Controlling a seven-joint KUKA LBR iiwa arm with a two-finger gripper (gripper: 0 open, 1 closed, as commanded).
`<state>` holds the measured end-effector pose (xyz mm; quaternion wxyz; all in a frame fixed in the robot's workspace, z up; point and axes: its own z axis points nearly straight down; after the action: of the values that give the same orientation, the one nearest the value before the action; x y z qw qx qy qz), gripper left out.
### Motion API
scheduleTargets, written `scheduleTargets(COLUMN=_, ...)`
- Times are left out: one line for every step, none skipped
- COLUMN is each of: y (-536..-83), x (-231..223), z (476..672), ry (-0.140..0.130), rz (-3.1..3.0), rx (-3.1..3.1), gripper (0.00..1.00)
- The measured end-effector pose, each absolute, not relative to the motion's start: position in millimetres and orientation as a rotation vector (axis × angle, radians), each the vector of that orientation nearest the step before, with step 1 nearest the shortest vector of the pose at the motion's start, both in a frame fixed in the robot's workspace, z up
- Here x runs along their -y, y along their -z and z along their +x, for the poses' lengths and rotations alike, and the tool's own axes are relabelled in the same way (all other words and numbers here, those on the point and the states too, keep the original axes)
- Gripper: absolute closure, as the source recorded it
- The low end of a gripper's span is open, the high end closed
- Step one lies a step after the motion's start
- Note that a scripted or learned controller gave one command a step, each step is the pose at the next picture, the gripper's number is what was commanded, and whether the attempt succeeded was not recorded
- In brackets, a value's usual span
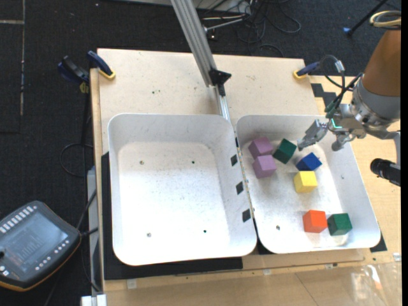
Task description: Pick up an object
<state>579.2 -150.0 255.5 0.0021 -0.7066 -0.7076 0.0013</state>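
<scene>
The right bin (357, 190) holds several cubes. Two purple cubes (260, 147) (264, 166) lie near its left wall, with a dark green cube (285, 150) beside them. A blue cube (309, 162) sits above a yellow cube (305, 181). An orange cube (314, 221) and a green cube (340, 223) rest side by side at the front. My gripper (322, 142) hangs over the bin's upper right part, just above and right of the blue cube. Its fingers (311, 134) are spread open with nothing between them.
The left bin (121, 171) lies beside the right one on the bench. A slanted metal rail (194, 34) runs down to the bins' shared edge. Clamps (102, 65) sit at the board's far corners. A teach pendant (32, 244) lies at the lower left.
</scene>
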Motion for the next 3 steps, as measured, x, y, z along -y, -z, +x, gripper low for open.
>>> scheduleTargets(y=-257.8, x=150.2, z=580.0, ry=-0.001, rz=-2.22, rx=2.222, gripper=0.0)
scheduleTargets(y=-195.2, x=154.6, z=582.5, ry=-0.006, rz=-2.219, rx=2.217, gripper=0.0)
scheduleTargets(y=-149.9, x=157.2, z=586.6, ry=-0.005, rz=-2.219, rx=2.218, gripper=0.0)
